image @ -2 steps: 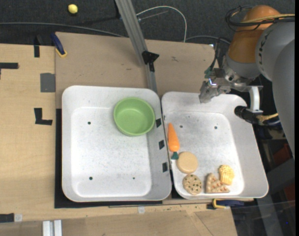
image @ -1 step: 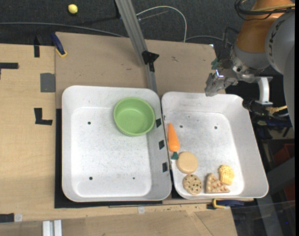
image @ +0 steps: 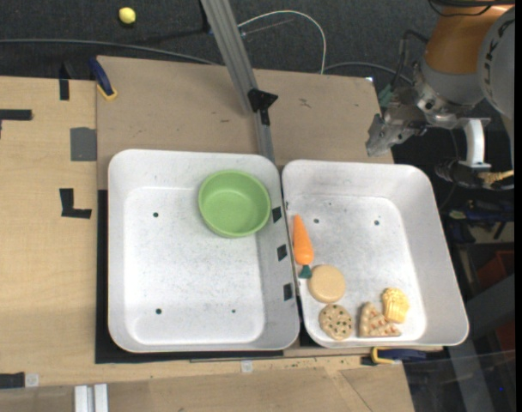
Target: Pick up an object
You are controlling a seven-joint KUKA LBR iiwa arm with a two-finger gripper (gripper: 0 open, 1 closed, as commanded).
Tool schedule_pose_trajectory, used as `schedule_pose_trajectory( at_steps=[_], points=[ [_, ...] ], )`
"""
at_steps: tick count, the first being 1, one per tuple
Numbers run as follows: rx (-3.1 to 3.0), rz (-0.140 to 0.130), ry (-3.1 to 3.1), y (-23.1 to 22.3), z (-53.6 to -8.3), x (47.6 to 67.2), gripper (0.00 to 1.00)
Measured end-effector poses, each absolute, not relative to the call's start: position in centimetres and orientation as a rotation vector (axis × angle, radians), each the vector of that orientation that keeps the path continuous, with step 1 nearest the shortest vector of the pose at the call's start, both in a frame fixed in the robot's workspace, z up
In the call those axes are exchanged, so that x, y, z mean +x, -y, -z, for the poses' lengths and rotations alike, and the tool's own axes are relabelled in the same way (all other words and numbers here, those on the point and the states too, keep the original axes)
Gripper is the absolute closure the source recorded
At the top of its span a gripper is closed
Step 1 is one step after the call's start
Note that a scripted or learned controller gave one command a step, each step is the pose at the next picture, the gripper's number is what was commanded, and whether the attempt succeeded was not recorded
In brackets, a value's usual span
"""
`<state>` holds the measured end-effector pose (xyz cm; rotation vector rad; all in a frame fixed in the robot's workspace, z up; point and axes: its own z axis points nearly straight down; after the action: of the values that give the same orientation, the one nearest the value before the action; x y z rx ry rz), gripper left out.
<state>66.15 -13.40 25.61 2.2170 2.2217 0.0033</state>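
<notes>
The right bin (image: 415, 196) holds an orange carrot (image: 302, 240) by its left wall, a tan round bun (image: 327, 283), a brown cookie (image: 336, 321), a waffle-like piece (image: 374, 323) and a yellow corn piece (image: 395, 304) along its near side. A green bowl (image: 233, 202) sits at the far right of the left bin (image: 141, 256). My gripper (image: 381, 140) hangs above the bench just beyond the right bin's far edge, well away from all the objects. I see nothing in it.
A grey metal pole (image: 235, 50) slants from the top down to the gap between the bins. Cables run behind the bench. A small yellow ball (image: 126, 15) lies on the dark floor at the far left.
</notes>
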Motion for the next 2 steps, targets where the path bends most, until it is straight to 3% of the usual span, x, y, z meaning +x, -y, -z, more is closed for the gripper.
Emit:
schedule_pose_trajectory(
  at_steps=[2],
  points=[
    [2.217, 0.0, -2.231, 3.6, -26.2, 60.7, 1.0]
  ],
)
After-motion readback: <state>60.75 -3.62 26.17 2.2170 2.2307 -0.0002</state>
